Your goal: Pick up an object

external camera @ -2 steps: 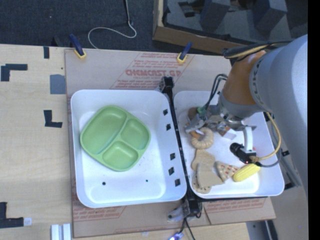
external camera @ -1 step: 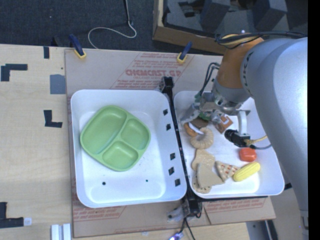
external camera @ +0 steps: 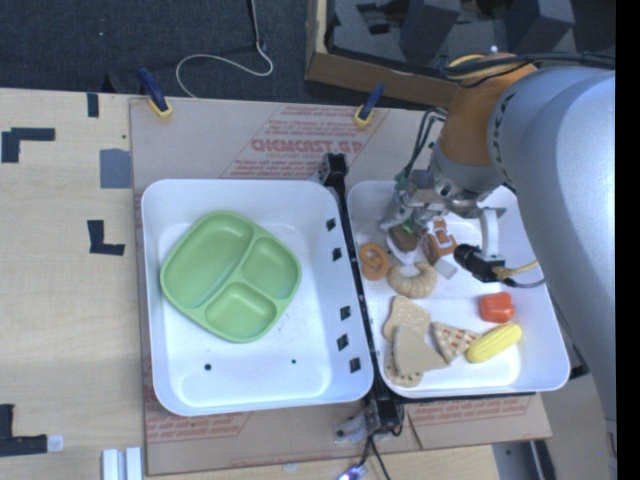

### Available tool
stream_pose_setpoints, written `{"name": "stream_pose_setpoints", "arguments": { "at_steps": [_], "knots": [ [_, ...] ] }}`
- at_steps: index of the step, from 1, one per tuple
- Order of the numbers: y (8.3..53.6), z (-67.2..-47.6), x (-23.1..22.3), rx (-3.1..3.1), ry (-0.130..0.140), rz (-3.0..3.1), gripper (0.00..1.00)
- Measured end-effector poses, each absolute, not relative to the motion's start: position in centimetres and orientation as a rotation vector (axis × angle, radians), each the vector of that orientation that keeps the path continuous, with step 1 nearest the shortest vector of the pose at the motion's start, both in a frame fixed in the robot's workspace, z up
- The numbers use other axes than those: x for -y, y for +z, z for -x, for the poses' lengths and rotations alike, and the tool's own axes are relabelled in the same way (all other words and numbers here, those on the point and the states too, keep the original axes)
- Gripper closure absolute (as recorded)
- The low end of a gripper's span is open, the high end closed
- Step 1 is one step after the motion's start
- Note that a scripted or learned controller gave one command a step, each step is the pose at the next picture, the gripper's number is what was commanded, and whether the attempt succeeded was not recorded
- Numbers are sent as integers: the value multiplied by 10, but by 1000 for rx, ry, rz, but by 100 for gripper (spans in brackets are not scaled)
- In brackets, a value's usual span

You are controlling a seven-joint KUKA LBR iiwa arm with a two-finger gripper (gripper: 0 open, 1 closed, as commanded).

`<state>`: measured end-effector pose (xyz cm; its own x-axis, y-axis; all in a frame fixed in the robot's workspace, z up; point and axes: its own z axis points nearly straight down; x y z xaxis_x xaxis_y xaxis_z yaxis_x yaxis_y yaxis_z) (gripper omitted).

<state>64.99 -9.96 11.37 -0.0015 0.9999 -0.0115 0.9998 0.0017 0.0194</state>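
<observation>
In the upper half of the right bin, the end effector hangs low among the toy food, reaching in from the right. Its tips are lost in a clutter of metal and cable, so whether it is open or closed cannot be told. A small brown piece sits right at the tips, and whether it is gripped is unclear. Just beside it lie an orange-and-white item, too small to identify, a pretzel-like ring to the left, and a pale croissant shape below. Nearer the front of the bin are flat tan bread slices, a pizza-like wedge, a yellow corn cob and a red-orange block. The arm, grey with an orange band, covers the bin's far right corner and is cut off by the frame. The left bin holds a green divided plate, tilted diagonally. Both bins rest on a cardboard sheet on the tabletop.
</observation>
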Motion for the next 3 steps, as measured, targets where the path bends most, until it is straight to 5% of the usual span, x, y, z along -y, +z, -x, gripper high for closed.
{"name": "stream_pose_setpoints", "arguments": {
  "at_steps": [1,2,3],
  "knots": [
    [189,-609,68,-2225,5,-2218,100],
    [190,-561,20,-2229,-4,-2220,100],
    [190,-563,23,-2224,-3,-2221,0]
  ]
}}
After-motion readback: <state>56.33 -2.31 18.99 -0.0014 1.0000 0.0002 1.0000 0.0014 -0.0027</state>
